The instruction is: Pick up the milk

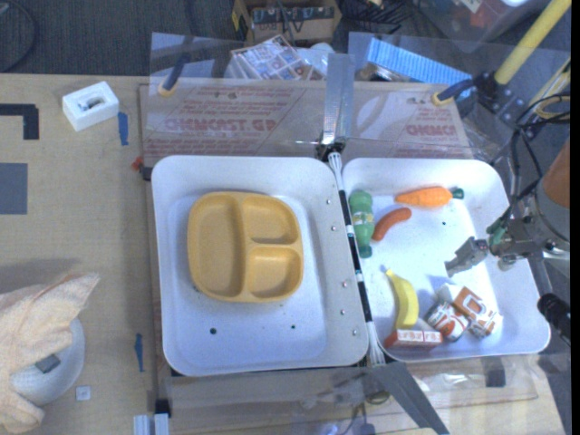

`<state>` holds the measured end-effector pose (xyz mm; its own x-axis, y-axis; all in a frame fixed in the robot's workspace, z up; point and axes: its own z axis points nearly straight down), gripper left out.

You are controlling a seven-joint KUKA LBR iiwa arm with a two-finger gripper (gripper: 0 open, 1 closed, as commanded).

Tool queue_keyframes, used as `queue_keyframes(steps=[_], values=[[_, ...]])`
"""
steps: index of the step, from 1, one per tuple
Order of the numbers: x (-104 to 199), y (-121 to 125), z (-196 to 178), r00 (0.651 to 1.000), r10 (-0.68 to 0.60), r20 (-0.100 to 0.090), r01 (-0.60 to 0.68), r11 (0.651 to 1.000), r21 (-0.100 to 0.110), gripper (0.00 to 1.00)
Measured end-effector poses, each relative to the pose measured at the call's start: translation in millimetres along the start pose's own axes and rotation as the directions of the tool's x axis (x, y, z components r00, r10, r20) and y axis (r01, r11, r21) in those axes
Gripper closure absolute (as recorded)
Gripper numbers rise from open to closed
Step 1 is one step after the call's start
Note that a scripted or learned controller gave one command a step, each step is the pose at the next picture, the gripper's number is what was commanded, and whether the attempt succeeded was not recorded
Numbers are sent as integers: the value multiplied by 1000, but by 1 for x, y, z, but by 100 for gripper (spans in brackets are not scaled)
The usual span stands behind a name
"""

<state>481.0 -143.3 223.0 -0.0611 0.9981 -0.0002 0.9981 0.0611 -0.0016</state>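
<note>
Gripper [464, 256] over right bin [504, 187], jaws parted, nothing between them.
Milk [471, 310] (small orange-white carton) lies just below the gripper near the bin's lower right corner, not touched; banana [405, 298] left of milk, another carton [419, 337] lower left, carrot [425, 197] well above.

The divided tray [245, 245] is mustard yellow and lies in a white bin [172, 270]. To the tray's right, past the bin edge, stand a green bottle [362, 220], a red-orange sausage [391, 223] and an orange carrot [424, 197] with a dark green tip. Lower right of the tray lie a yellow banana [405, 298] and white cartons [464, 314] printed with orange-red patches. The gripper [467, 256] is grey.
</note>
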Motion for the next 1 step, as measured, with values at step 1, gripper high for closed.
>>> queue_keyframes(steps=[1], values=[[-43, -2, 136, 991, 133, 0, -133, 991, -7, 0]])
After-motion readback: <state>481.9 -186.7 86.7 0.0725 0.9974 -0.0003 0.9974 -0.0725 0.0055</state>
